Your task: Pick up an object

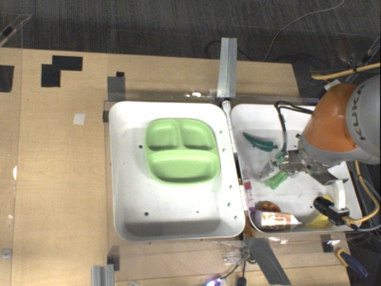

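Note:
My gripper hangs low over the middle of the right bin, with the grey and orange arm coming in from the right. A small light green block lies just below and left of the gripper, touching it or nearly so. I cannot see whether the block sits between the gripper's tips. A dark teal curved piece lies further back in the same bin, apart from the gripper.
The left bin holds a light green divided plate. Along the right bin's front wall lie an orange and white packet, a brown lump and a yellow piece. A thin pen-like stick lies by the divider.

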Controlling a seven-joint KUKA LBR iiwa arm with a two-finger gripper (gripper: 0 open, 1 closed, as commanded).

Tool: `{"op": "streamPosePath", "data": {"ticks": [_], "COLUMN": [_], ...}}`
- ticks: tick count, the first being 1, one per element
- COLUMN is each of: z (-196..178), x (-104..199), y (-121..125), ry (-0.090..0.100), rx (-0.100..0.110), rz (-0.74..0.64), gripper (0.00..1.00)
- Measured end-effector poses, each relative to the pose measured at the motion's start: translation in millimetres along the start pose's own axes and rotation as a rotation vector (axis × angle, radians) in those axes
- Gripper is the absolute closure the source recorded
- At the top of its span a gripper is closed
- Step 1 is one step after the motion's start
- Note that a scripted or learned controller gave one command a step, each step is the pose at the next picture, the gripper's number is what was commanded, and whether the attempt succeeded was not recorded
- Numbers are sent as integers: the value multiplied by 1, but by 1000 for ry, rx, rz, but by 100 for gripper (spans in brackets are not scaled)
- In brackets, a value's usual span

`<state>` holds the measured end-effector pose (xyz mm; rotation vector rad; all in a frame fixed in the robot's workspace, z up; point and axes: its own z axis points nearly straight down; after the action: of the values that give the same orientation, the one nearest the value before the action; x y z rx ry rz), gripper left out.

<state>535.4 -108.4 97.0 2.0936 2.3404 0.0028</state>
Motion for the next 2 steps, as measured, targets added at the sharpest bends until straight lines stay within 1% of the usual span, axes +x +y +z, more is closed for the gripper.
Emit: {"op": "streamPosePath", "data": {"ticks": [1, 2], "z": [6, 6], "x": [-17, -28], "y": [35, 4], "ry": [-1, 0], "rx": [-12, -16], "rz": [-1, 197], "gripper": [0, 0]}}
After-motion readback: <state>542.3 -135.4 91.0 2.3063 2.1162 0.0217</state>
